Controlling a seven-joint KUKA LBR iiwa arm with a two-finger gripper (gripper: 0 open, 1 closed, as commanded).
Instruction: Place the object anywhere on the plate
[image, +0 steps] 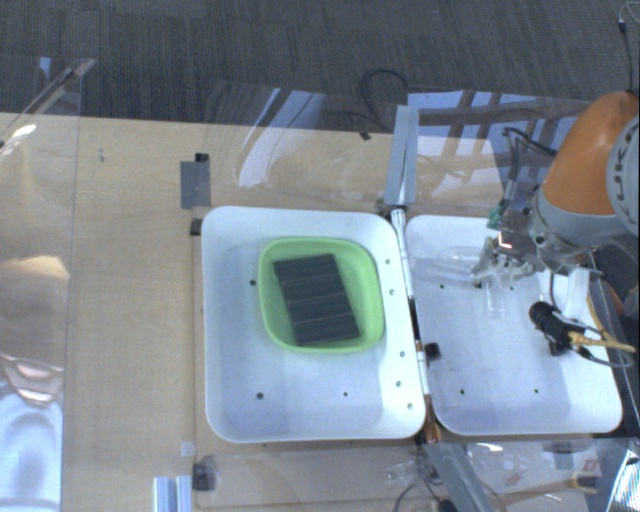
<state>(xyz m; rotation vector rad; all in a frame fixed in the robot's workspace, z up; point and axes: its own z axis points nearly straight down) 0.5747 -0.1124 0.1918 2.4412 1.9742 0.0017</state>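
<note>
A dark grey ridged block (316, 298) lies flat on the green square plate (268, 300), which sits in the upper middle of the left bin (235, 400). The block rests wholly inside the plate's rim, tilted slightly from the plate's sides. My gripper (491, 286) hangs over the upper part of the right bin (520, 400), well to the right of the plate and apart from the block. Nothing shows in its grasp. The grey arm with its orange band (592, 165) reaches in from the right edge.
A raised divider (410, 320) where the two bin walls meet separates the gripper from the plate. A faint glassy glint (447, 266) lies on the right bin's floor just left of the gripper; I cannot tell what it is.
</note>
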